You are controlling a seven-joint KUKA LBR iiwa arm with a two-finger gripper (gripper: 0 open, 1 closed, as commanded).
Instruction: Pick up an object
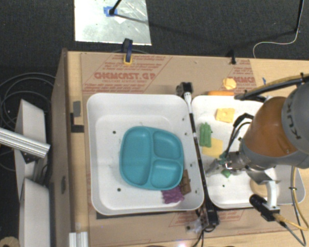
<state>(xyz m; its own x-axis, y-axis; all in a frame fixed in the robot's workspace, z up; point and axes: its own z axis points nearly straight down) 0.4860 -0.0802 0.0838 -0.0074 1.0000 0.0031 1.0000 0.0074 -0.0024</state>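
Note:
My gripper (221, 168) hangs low over the left part of the right bin (232, 198), with the grey arm and its orange band just to the right of it. A small green piece (226, 173) lies right at the gripper's tip; whether it is held is unclear. A green block (205, 134) and a yellow slice (213, 147) lie just above the gripper. Another yellow piece (225, 115) sits farther back. The arm hides the bin's right half.
The left bin (100, 138) holds a teal divided plate (151, 157). A purple object (171, 195) and a brown one (186, 181) lie at the plate's lower right. An orange piece (220, 92) rests on the right bin's back rim. A divider wall (194, 138) separates the bins.

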